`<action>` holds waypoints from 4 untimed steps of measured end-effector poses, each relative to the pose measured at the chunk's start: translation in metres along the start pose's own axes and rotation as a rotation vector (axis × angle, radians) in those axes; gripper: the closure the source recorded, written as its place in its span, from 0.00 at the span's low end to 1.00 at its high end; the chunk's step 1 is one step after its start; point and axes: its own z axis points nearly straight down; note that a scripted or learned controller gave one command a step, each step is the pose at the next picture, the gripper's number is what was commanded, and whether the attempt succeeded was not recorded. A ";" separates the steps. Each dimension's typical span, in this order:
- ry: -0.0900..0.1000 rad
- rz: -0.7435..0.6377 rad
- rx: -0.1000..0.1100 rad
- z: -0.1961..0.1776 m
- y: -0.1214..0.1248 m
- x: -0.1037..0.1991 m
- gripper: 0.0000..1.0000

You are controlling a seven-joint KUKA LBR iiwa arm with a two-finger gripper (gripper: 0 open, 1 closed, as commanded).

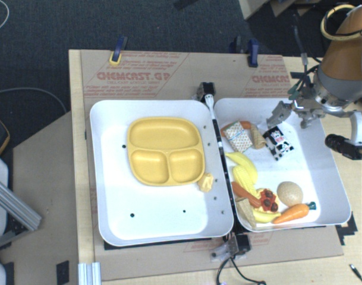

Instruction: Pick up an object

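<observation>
The right bin (323, 159) holds several toy foods: a white wrapped snack (238, 136), a black-and-white cow toy (277, 142), a yellow banana (244, 166), a beige egg-shaped piece (289, 192), an orange carrot (292, 212) and a red berry cluster (266, 199). My gripper (291, 117) hangs over the back of this bin, above and just behind the cow toy. Its two grey fingers (277, 115) are spread open, and nothing sits between them.
In the left bin (109, 177) lies a yellow divided plate (166, 149), with a small pale yellow piece (205, 183) by its right wall. A black divider (215, 135) joins the bins. Clamps (116, 53) grip the cardboard's back edge.
</observation>
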 end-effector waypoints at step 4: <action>-0.003 -0.001 -0.012 0.044 -0.005 0.010 1.00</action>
